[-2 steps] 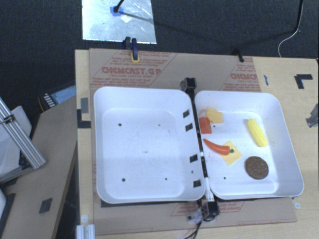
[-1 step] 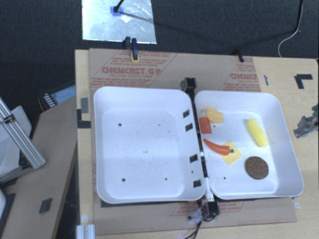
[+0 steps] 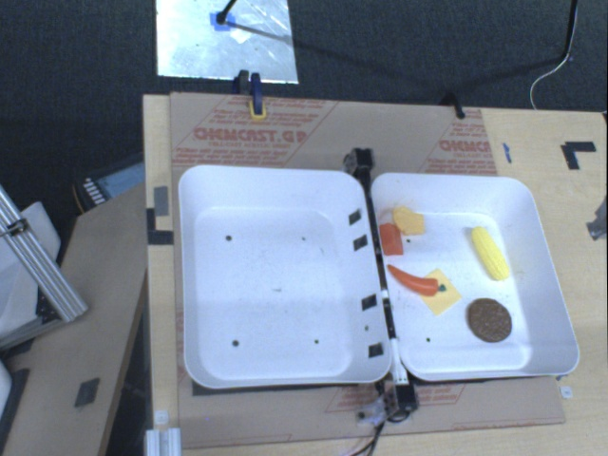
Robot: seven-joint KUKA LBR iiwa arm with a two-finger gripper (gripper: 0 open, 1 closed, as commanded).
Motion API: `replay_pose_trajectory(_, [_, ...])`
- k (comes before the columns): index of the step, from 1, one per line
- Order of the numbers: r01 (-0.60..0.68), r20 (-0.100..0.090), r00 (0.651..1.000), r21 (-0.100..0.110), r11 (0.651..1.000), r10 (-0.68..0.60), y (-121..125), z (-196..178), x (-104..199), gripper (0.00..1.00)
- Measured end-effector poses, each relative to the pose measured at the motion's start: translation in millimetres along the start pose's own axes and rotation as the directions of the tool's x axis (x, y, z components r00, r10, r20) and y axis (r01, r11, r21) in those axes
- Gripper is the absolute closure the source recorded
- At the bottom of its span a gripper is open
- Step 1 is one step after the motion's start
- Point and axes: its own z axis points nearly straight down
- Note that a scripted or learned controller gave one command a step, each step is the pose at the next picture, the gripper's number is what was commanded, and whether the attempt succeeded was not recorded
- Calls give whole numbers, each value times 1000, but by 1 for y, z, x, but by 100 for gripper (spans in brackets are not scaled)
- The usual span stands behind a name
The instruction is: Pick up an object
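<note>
The right bin (image 3: 556, 302) holds several toy foods. A yellow corn cob (image 3: 489, 253) lies toward its right side. A brown round patty (image 3: 489, 320) rests near the front right. An orange-red pepper (image 3: 412, 278) lies across the corner of a flat yellow cheese slice (image 3: 443, 297). By the bin's left wall sit an orange block (image 3: 390, 239) and a small yellow chunk (image 3: 409, 220), touching each other.
The left bin (image 3: 275, 183) adjoins the right one along a black-clipped seam (image 3: 375, 264). A cardboard sheet (image 3: 285, 131) lies under both bins. A shiny foil square (image 3: 226, 27) is on the dark floor behind. A small grey part (image 3: 598, 221) pokes in at the right edge.
</note>
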Motion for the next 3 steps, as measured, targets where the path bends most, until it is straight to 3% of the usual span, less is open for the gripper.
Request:
replay_pose_trajectory(1, [-3,-5,1000,12,1000,4,-2,70,1,100])
replay_pose_trajectory(2, [0,0,1000,-1,1000,0,0,-5,0,100])
replay_pose_trajectory(3, [-3,-5,1000,11,1000,3,-1,56,1,100])
